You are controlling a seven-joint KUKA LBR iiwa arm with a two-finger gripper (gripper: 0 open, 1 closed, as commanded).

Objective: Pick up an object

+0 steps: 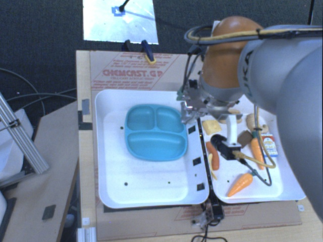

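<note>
My gripper (187, 110) hangs below the orange-banded wrist, over the right rim of the blue divided plate (154, 133) in the left bin (116, 185). I see nothing between its fingers. In the right bin (282, 185) lie an orange carrot (240, 184) near the front, a second carrot (258, 151) further right, a small red-orange piece (214, 156) by the dividing wall, and a pale yellow wedge (212, 127) just right of the gripper. The arm hides the back of the right bin.
A small printed box (269, 146), a brown lump (246, 137) and a tan round piece (251, 119) lie at the right bin's right side. A cardboard sheet (132, 69) sits behind the bins, with a shiny panel (119, 14) beyond it.
</note>
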